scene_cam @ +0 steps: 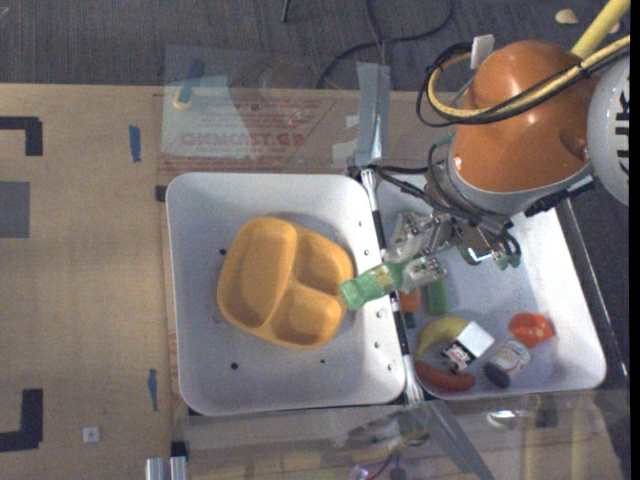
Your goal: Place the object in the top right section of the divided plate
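Yellow divided plate [285, 281] lies in the left bin [200, 358]. The claw [412, 266] grips a green object [370, 286] at the plate's three o'clock; toys crowd the right bin [570, 298].

Green object [372, 286] beside yellow divided plate [285, 282]

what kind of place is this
Likely a robot lab bench: an arm reaches over two white bins, one holding a divided plate, with blue tape marks and loose cables around.
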`<state>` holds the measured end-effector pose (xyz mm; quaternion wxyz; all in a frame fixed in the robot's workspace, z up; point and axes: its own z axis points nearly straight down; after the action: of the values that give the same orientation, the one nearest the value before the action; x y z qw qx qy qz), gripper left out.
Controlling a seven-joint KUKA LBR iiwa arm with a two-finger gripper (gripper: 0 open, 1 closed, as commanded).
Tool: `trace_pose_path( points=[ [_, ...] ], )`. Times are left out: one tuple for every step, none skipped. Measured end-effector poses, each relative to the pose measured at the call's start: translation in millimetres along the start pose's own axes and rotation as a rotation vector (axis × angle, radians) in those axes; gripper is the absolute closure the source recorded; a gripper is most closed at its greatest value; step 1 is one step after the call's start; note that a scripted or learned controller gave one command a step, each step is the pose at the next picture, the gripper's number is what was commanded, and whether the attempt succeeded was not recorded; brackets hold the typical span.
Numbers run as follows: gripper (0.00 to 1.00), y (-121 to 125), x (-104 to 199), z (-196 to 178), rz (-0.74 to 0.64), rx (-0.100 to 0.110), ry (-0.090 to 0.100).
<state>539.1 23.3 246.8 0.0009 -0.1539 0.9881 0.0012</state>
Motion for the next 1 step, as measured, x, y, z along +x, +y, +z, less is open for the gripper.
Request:
trace_pose_path(
  points=[
    [1.0, -0.7, -22.6, 16.8, -0.018, 0.001, -0.003]
  ],
)
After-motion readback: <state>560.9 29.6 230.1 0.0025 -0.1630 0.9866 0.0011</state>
